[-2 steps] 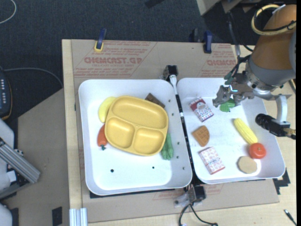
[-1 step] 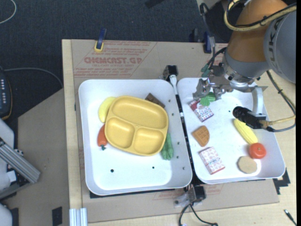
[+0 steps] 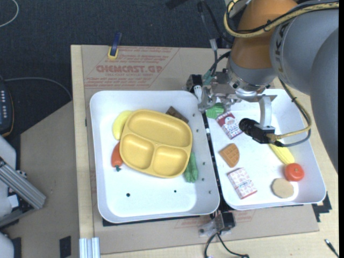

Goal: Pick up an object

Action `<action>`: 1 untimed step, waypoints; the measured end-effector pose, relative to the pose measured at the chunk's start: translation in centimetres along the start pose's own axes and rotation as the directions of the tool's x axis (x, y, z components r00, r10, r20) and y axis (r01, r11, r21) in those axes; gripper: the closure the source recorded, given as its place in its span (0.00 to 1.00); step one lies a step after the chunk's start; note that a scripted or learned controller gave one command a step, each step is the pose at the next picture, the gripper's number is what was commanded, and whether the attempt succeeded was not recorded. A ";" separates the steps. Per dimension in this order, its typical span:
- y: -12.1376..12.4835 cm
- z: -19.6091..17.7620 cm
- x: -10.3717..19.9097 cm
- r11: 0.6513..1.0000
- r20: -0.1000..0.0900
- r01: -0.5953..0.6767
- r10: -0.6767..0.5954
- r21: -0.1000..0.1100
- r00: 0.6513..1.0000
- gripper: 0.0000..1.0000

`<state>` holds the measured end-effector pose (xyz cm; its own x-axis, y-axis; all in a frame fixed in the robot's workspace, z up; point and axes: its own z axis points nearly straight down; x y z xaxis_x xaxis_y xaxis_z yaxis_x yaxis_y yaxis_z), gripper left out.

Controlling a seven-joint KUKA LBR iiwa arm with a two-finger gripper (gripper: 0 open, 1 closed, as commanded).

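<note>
Right beneath the pincer (image 3: 214, 102), whose grip state I cannot tell, a green object (image 3: 215, 112) is lying; descending squarely seems wise.

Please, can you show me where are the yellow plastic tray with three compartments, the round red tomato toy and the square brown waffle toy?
Yellow plastic tray with three compartments (image 3: 156, 127), camera view: floor of its large upper compartment.
Round red tomato toy (image 3: 294, 171), camera view: middle of its top.
Square brown waffle toy (image 3: 230, 155), camera view: middle of its gridded face.
</note>
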<state>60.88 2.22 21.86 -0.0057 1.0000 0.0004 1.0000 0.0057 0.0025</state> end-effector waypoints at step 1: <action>0.0 -0.5 3.6 1.000 0.000 -0.001 0.001 0.000 1.000 1.00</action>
<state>60.81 5.86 22.40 -0.0042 1.0000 0.0005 1.0000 0.0042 0.0021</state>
